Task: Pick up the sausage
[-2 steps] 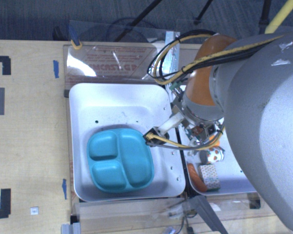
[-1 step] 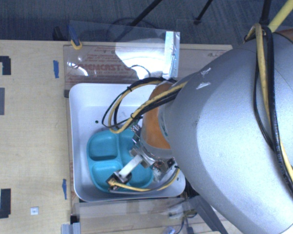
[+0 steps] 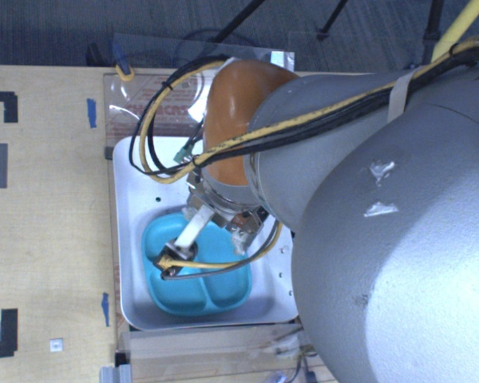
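- Camera view: where the sausage lies cannot be told. The grey arm (image 3: 367, 214) covers the right side of the white bin (image 3: 132, 214), and the sausage may lie hidden beneath it.
- A blue divided dish (image 3: 215, 298) sits toward the bin's lower-left corner, close to its lower edge.
- The gripper (image 3: 238, 234) hangs over the dish's upper-right rim, low and close to it. Whether it is apart or together cannot be told.
- Risk: a descent from here could land on the dish rim, so the dish tips or is dragged along the bin floor.
- Risk: a round sausage caught off-centre would likely roll aside, and the gripper would close on nothing.
- Risk: a sausage lying against the bin wall would leave little room for a clean grasp.
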Available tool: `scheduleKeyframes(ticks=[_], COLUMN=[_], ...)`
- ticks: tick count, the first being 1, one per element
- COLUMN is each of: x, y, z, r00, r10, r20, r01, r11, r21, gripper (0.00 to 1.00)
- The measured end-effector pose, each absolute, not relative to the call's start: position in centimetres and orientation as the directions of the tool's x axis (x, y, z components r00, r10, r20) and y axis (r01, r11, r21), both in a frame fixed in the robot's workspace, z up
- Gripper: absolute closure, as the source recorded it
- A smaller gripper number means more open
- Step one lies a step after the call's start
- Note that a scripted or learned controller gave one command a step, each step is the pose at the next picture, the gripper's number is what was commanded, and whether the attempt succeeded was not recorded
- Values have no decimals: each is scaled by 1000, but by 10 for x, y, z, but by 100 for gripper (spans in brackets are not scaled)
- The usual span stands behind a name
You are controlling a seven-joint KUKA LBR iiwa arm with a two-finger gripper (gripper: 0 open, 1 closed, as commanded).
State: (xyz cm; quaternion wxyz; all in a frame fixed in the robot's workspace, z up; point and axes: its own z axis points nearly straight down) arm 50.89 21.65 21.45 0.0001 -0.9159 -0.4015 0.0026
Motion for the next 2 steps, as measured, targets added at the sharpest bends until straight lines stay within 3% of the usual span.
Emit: scheduleKeyframes(ticks=[1, 2], x=[481, 549], y=[127, 121], z=[139, 88], r00=[806, 939], r10=[591, 343], r20=[-6, 8], r01=[591, 343], r11=[-806, -939], r21=[-4, -10], gripper=[0, 0])
